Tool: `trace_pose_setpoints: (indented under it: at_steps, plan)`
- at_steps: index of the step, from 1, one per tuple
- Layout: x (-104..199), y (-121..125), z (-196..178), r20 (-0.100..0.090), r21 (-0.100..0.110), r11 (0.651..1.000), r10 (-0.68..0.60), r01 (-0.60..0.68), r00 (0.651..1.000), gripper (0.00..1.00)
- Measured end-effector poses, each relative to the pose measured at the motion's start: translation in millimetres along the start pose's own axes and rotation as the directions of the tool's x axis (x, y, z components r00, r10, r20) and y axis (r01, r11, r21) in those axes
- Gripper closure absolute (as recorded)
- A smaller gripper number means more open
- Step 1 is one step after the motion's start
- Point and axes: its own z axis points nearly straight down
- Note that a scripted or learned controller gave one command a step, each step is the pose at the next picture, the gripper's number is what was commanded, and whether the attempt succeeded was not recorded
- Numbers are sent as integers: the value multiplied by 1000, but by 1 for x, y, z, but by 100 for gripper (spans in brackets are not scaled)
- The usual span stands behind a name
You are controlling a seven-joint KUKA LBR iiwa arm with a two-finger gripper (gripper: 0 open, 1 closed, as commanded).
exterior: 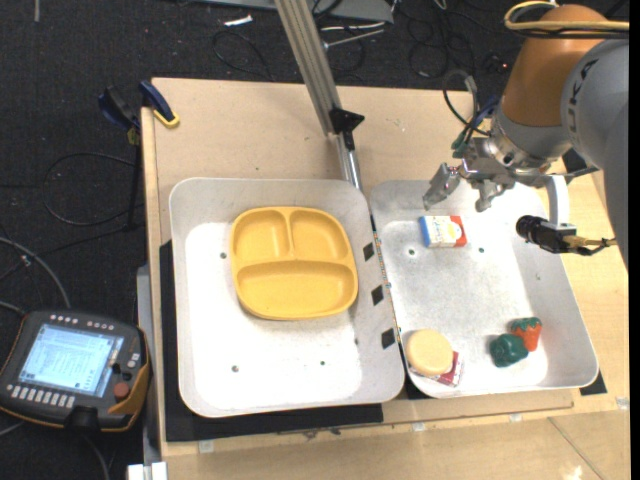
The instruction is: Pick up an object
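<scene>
While the gripper hangs above the far edge of the right bin, its two fingers stand apart with nothing between them.

Item 1: small white carton with blue and orange print, lying flat in the right bin, just below and beside the fingertips; judged the likeliest target, since the spread fingers sit nearly over it.

Item 2: round tan piece on a red-edged wrapper, near corner of the same bin.

Item 3: green and red toy vegetables, touching each other, near edge, well apart from the carton.

Item 4: yellow divided tray, upright, mid left bin; too broad for a pinch, judged unlikely.

Status: pick not yet made.
</scene>
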Motion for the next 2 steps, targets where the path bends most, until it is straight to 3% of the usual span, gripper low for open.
trace_pose_setpoints:
  at_steps: [1, 2]
  plan:
    - [-1, -3, 64, -1, 2, 1000, 1, -1, 1000, 0]
    - [-1, 0, 49, 1, -7, 1000, 1, -1, 1000, 100]
